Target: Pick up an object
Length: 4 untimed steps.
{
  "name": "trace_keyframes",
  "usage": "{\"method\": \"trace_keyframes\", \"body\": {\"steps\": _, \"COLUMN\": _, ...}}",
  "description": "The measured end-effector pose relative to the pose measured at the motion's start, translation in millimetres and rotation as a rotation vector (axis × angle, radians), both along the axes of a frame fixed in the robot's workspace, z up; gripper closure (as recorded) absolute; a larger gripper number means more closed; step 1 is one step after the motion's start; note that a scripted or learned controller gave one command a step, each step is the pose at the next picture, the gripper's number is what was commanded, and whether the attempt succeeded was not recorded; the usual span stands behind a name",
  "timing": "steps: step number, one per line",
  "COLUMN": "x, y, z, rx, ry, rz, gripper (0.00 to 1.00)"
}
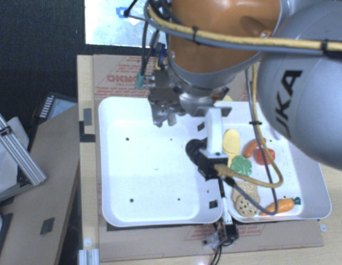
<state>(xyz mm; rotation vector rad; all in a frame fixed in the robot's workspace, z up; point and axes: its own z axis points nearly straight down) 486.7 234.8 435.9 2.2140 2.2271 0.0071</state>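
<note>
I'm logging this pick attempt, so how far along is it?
Nothing looks picked yet. The carrot, the cookies and the other toy foods lie in the right bin. In hand: the gripper hangs over the left bin, nothing visible between its fingers. Left: reaching, grasping and lifting an item.

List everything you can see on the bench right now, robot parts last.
White bins: two, side by side on the bench.
Carrot: one, orange, right bin, near front corner.
Crackers: about two, tan, right bin front.
Green toy food: one, right bin middle.
Yellow item: one, right bin, behind the green one.
Red-orange items: two apparently, right bin.
Cardboard sheet: one, brown, under the bins.
Arm: grey with orange band, above the bins.
Gripper: over the left bin's rear.
</note>
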Motion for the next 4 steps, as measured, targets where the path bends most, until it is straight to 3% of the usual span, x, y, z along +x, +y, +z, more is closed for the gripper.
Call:
{"method": "trace_keyframes", "body": {"steps": 2, "x": 0, "y": 0, "z": 33, "rx": -0.001, "ry": 0.001, "rz": 0.001, "gripper": 1.0}}
{"method": "trace_keyframes", "body": {"steps": 4, "x": 0, "y": -1, "z": 97, "rx": 0.0, "ry": 0.0, "rz": 0.0, "gripper": 1.0}}
